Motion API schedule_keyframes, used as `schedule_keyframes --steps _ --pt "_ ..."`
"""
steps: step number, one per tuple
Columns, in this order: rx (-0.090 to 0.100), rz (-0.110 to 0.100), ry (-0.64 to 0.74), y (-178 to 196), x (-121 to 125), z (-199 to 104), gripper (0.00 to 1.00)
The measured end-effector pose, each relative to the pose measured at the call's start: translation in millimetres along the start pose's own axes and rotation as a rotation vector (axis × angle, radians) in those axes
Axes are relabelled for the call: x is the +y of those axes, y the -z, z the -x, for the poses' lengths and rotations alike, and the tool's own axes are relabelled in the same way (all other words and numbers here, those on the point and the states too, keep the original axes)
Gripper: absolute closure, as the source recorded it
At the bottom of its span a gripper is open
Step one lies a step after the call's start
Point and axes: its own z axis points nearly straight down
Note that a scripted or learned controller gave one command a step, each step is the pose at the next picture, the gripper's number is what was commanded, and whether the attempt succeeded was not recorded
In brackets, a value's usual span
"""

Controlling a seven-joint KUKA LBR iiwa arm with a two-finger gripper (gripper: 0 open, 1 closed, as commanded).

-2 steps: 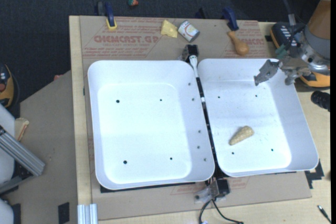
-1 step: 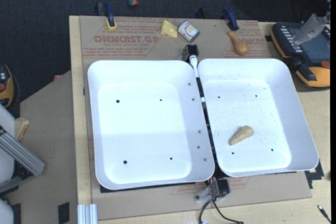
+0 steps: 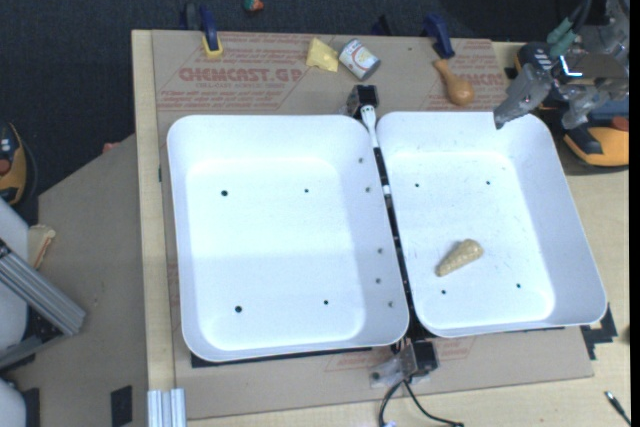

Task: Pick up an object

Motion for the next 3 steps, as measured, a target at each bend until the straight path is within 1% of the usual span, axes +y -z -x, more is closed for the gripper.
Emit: schedule_keyframes --steps 1,2,3 --pt "-0.001 -0.010 -0.007 -89 -41 -20 0.00" --pt "-0.006 0.023 -0.010 64 -48 14 0.00" --pt "-0.002 -0.003 -0.004 -8 -31 -32 0.00"
